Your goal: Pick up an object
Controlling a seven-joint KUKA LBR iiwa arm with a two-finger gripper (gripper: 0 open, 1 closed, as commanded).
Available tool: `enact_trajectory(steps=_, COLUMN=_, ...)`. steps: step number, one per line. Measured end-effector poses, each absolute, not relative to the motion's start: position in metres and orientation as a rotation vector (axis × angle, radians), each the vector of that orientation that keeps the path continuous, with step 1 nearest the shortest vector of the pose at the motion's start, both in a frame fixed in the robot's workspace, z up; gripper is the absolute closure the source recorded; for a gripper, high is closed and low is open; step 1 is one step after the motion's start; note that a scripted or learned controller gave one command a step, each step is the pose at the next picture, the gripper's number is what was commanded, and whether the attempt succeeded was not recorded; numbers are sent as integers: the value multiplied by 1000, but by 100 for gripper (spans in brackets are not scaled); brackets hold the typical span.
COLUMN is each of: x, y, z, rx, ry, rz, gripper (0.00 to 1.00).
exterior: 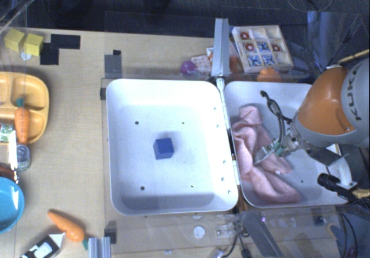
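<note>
A small blue cube sits alone near the middle of the left bin. A crumpled pink cloth lies along the left side of the right bin. My gripper is low in the right bin, its tip down on the pink cloth's right edge. The grey arm with its orange band reaches in from the right and hides part of the bin floor.
Behind the bins lie a boxed tile game and a purple toy. On the bench at left are a yellow tray with a carrot, yellow blocks, a blue bowl and another carrot.
</note>
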State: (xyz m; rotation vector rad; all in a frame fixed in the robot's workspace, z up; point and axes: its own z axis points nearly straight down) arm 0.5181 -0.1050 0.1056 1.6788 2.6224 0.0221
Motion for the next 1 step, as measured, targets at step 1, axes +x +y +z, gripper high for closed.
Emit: enact_trajectory(steps=1, x=549, y=-90, z=92, rx=1735, ry=2598, rz=14, gripper=0)
